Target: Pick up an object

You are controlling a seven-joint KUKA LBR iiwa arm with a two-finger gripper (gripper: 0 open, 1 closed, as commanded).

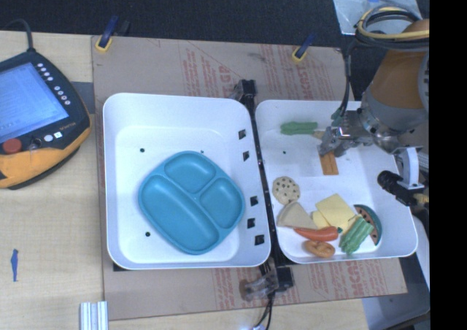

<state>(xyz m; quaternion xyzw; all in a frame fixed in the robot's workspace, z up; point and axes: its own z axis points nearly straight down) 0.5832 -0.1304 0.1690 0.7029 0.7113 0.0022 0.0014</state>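
two bins: left bin (117,175) holds a blue plate (191,201), right bin (408,237) toy food (332,219); jaws' state unclear.

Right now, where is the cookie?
The cookie lies in the right bin, near its left wall, just above the cheese wedge.

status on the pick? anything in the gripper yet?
Done: the arm has reached into the right bin; the gripper sits at its upper part, beside the green piece and just above a small orange-brown piece. In hand: nothing visibly held; the finger state is unclear from this angle. Left: grasp and lift. The cookie, cheese and watermelon slice lie untouched; the blue tray sits in the left bin.
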